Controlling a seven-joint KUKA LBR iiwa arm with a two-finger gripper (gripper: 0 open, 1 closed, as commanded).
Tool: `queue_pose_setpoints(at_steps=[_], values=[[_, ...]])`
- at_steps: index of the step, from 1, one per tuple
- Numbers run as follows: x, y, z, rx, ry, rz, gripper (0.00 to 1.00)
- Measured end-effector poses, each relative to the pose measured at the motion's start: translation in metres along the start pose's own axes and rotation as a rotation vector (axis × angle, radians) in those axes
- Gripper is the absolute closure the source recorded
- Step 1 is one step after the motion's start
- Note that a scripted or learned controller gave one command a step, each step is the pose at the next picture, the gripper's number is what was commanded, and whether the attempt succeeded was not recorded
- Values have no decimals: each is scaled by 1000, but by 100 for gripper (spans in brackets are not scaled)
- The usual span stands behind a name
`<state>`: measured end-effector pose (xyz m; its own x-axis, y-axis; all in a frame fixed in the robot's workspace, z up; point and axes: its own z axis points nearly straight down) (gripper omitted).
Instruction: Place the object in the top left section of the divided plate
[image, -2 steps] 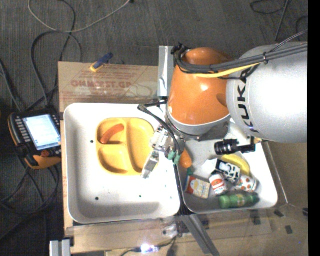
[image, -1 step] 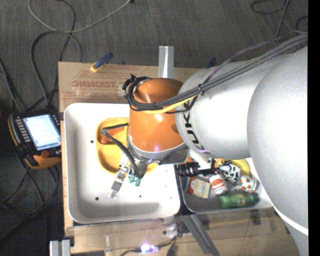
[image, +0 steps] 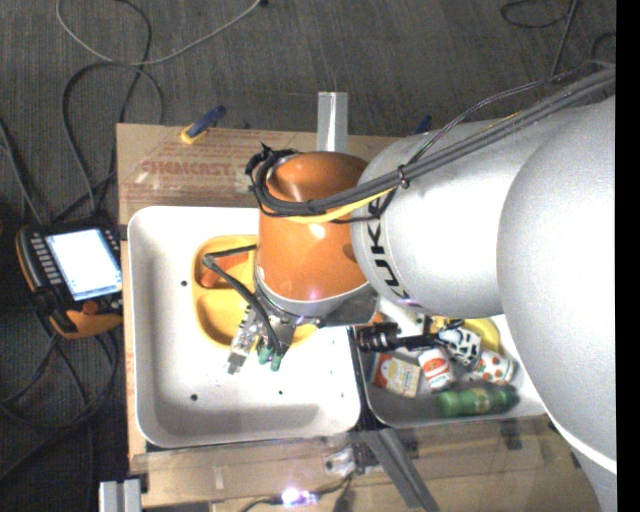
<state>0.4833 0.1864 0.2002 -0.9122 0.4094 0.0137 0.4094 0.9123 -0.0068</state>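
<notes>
so the arm (image: 470, 200) comes in from the right and covers a big chunk of the bench, grey casing with the shiny orange band (image: 305, 235) sitting right over the left bin (image: 160, 400). the gripper (image: 255, 350) pokes out below the band, pointing down-left over the bin floor, with some green-tipped bits and a pale metal piece at its end. i honestly cannot tell how wide it's set or whether it has hold of anything, it's too small and cluttered there.

the divided plate (image: 215, 290) is yellow, smooth plastic-looking, with rounded edges. it lies in the left bin, mostly hidden under the wrist, so only its left part shows, with a ridge splitting it into sections. which way its long axis runs i can't say since most of it is covered.

two shallow white bins side by side, both with rounded corners. the right bin (image: 400, 412) holds a jumble: one green bottle (image: 478, 401) lying on its side, long axis running left-right, a small carton (image: 398, 375), a red and white can-ish thing (image: 435, 368), plus a black and white patterned item (image: 460, 343) and something yellow (image: 487, 330) behind it.

off to the left on the floor, one handheld pendant (image: 75, 265) with a lit screen.
</notes>
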Motion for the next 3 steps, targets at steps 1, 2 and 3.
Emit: queue_pose_setpoints(at_steps=[1, 2, 3], values=[[-68, 4, -22, -3, -11, 82, 100], [-68, 4, -21, -3, -11, 83, 0], [-69, 5, -27, 1, -7, 83, 100]])
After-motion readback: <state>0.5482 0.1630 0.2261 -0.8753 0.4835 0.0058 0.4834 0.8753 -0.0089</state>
